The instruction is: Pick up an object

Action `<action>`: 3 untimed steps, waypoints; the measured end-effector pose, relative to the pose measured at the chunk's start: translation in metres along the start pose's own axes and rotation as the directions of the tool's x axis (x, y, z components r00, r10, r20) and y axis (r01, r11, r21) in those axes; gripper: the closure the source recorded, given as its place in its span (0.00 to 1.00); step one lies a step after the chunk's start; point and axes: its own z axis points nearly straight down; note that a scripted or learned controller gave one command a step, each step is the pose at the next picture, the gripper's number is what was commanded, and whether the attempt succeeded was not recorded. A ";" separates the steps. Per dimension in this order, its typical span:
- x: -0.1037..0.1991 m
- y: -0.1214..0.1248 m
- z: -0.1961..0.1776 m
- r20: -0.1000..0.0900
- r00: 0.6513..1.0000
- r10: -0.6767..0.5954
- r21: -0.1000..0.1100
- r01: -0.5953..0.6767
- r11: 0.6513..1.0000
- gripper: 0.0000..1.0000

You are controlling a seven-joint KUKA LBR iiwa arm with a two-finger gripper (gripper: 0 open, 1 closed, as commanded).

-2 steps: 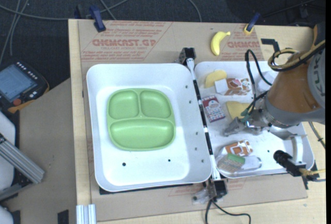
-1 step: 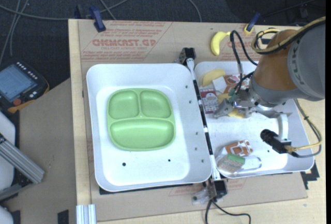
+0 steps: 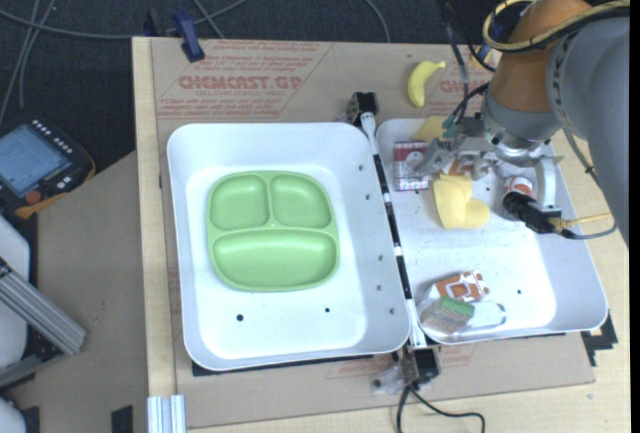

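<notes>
gripper (image 3: 462, 159): low in right white bin (image 3: 560, 291), upper part, grip state cannot tell | pale yellow soft object (image 3: 458, 204): just below it | cardboard sheet (image 3: 240, 76) print: "CHEMCAST GP" | green divided plate (image 3: 272, 229): left bin (image 3: 190, 221)

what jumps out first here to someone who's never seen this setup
The green divided plate in the middle of the left bin catches the eye first. Next comes the grey arm with its orange band, reaching in from the right over the right bin, right by a pale yellow object. A banana lies on the bench behind that bin.
</notes>
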 end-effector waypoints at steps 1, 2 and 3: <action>0.010 0.020 0.015 -0.001 1.000 0.007 0.050 -0.007 0.999 0.00; 0.006 0.020 0.016 -0.010 1.000 0.004 0.051 -0.004 0.999 0.00; 0.006 0.020 0.016 -0.009 1.000 0.004 0.051 -0.003 0.999 0.00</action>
